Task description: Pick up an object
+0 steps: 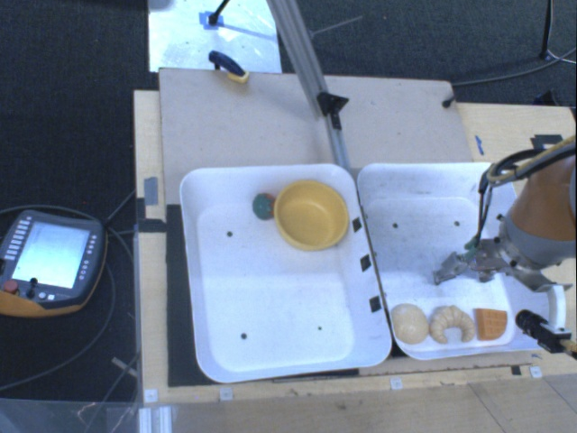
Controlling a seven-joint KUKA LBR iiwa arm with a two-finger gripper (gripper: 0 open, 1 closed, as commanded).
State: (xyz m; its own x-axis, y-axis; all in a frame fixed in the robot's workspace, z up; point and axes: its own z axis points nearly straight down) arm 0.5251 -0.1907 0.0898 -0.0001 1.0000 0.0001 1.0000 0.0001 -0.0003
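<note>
Camera view has my gripper (448,271) hovering low in the right bin (424,188), fingers spread and holding nothing, just above the croissant (453,324) by the front wall, so I judge approach step, next drop and close.

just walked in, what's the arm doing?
The grey two-finger gripper hangs over the right white bin, holding nothing, just above a row of three items: a pale round bun, a croissant-shaped pastry and an orange block. The yellow bowl and small green ball sit in the left white bin.
</note>
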